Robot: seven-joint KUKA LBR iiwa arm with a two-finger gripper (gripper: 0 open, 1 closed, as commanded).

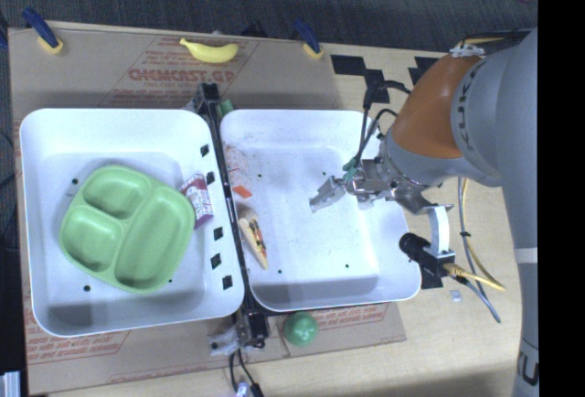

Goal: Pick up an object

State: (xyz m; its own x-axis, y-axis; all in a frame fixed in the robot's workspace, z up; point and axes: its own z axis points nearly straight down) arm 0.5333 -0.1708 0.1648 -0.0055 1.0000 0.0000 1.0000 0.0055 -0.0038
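Brown cardboard, seemingly printed "CHEMCAST"

The arm is cut off by the right side of the picture, so its base cannot be seen. Its wrist covers part of the right rim of the right bin. The gripper, over this bin, is small and blurred; whether anything is between its tips cannot be told. At the left wall of the right bin, a small wrapper and a yellow-orange object are too small to identify.
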